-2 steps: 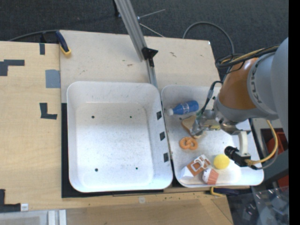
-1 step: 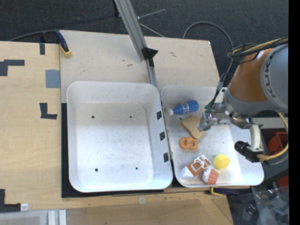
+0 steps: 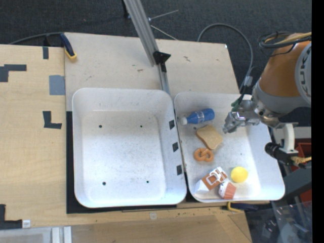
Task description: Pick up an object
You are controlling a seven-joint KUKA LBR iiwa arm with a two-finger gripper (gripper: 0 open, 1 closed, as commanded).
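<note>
Gripper (image 3: 232,125) over right bin (image 3: 263,156) near its far edge, just beside bread (image 3: 210,136); its grasp cannot be told

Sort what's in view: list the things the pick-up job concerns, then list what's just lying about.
Job:
hand
blue bottle
bread slice
pretzel
yellow ball
orange-and-white carton
right bin

Lying about:
left bin
yellow-tipped clamp
metal pole
black cable

My arm (image 3: 283,85) shows a broad orange band, grey housing below, black cables looped above, metal gripper (image 3: 232,121).
</note>
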